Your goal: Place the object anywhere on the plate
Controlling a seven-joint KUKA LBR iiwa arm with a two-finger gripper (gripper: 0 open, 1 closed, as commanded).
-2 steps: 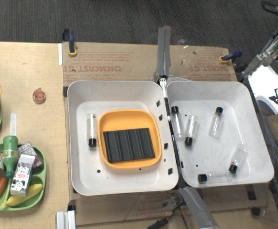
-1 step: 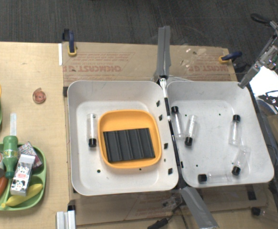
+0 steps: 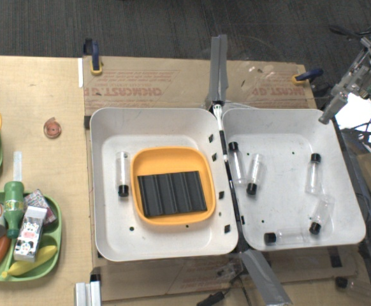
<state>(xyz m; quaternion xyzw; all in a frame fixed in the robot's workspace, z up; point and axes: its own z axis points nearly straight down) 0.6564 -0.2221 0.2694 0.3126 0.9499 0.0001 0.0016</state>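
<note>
Gripper (image 3: 331,111) sits at the far right corner of the right-hand shallow white bin (image 3: 338,171), over its rim. It's partly cut off by the frame and blurred, so we can't tell whether it's open or closed. We see nothing held in it.

Task object: the dark grey ribbed rectangular block (image 3: 173,193) is well apart from the gripper, across in the other bin, to the gripper's left in view and nearer the camera. It lies flat on the orange rounded-square plate (image 3: 173,156), inside the rim and roughly centred. The plate sits in the middle of the left-hand shallow white bin (image 3: 106,234).

Closer to the gripper, in the bin below it, we count several clear plastic tubes with black caps. One (image 3: 313,171) is nearest, just below the gripper. One (image 3: 319,218) is further toward the camera. One (image 3: 281,236) lies along the near wall. Two (image 3: 254,173) (image 3: 234,161) are by the wall farthest from the gripper. One more tube (image 3: 122,174) lies past the plate, in the left bin.

Farthest from the gripper, on the wooden bench at view left, is a green plate (image 3: 48,260) of toy food.
</note>
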